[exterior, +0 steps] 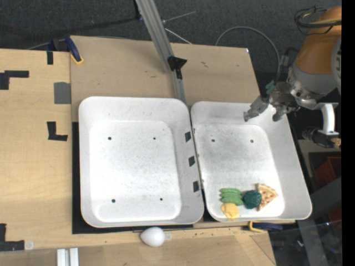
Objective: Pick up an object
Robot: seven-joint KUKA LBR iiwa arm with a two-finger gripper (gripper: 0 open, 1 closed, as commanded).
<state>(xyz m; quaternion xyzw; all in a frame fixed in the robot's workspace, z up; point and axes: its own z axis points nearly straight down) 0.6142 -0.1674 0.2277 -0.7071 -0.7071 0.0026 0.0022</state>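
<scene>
In the right bin (288,148), four small toys cluster at the near edge: a green ridged piece (230,194) lying long-axis left to right, a yellow piece (230,209), a dark teal lump (252,199), and a pizza wedge (267,194), its tip probably pointing away from the green piece. The pincer (267,111) hangs far from them with fingers apart, empty. Two bins sit on the tan surface (122,65); a white egg (152,236) lies nearby.

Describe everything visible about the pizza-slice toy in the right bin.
The pizza-slice toy is a small wedge, orange-tan with reddish spots and a paler edge, plastic or rubber by its look. It lies flat on the floor of the right bin, near the front right corner. Its left side touches or nearly touches a dark green round toy. The gripper hangs far from it, over the bin's back edge.
</scene>
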